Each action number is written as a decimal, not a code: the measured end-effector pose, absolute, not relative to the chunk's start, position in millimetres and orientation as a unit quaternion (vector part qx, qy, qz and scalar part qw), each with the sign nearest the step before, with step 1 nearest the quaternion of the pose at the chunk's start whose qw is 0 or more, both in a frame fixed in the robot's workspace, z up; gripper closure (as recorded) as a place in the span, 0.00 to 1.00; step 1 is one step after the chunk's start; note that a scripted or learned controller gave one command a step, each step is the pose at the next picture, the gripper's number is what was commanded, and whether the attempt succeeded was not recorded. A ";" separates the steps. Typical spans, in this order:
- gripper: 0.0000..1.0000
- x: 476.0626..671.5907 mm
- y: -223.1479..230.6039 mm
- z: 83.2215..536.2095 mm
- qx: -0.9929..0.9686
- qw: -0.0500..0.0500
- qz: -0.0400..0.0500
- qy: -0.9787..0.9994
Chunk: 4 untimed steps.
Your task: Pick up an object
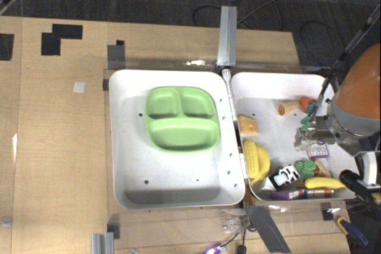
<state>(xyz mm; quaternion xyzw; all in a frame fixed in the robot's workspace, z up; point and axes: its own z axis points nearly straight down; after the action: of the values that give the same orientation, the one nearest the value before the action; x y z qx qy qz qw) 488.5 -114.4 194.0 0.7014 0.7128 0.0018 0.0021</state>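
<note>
I see the gripper (309, 138) low in the right bin (268, 83), near its right edge; I cannot tell its state. Candidates crowd the bin's near edge: green toy (307, 167), yellow banana (324, 183), black-and-white toy (286, 176), larger banana (255, 159) at the left edge. Risk, in my judgement: a descent here nudges neighbours or pinches two at once. The left bin (128, 128) holds a green divided plate (181, 118).

The grey arm (357, 98) reaches in from the right, orange band uppermost. Its gripper (311, 138) points down, low.
</note>
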 end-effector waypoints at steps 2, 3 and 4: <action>1.00 488.7 -119.4 191.7 0.698 0.003 0.002 0.716; 1.00 528.9 -112.7 145.3 0.787 0.001 0.001 0.617; 1.00 543.9 -92.6 115.9 0.829 0.000 0.001 0.559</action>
<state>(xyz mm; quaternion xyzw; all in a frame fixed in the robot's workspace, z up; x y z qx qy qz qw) 543.9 -92.6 115.9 0.8289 0.5594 0.0011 0.0004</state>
